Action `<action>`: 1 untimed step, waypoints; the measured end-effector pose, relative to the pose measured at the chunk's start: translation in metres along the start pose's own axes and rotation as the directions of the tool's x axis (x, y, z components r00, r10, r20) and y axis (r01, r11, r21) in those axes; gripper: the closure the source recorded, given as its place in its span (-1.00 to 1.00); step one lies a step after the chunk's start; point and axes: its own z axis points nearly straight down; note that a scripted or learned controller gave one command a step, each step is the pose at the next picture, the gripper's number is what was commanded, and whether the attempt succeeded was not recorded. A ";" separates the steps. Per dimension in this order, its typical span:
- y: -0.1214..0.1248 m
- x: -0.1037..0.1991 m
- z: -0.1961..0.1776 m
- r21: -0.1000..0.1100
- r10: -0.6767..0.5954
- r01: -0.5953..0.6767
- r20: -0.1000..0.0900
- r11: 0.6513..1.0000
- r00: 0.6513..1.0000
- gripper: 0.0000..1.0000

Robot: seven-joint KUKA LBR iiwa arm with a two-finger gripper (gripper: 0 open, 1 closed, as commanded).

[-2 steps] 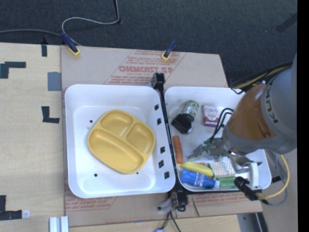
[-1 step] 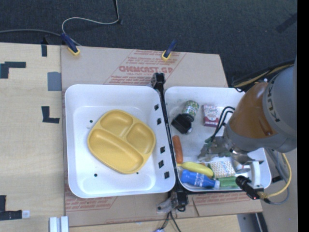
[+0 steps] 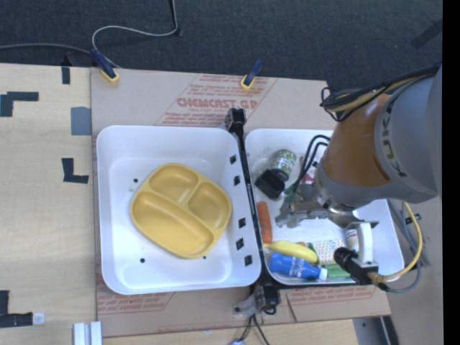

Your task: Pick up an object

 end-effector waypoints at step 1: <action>0.000 0.000 -0.009 0.002 -0.001 0.001 0.000 1.000 1.000 1.00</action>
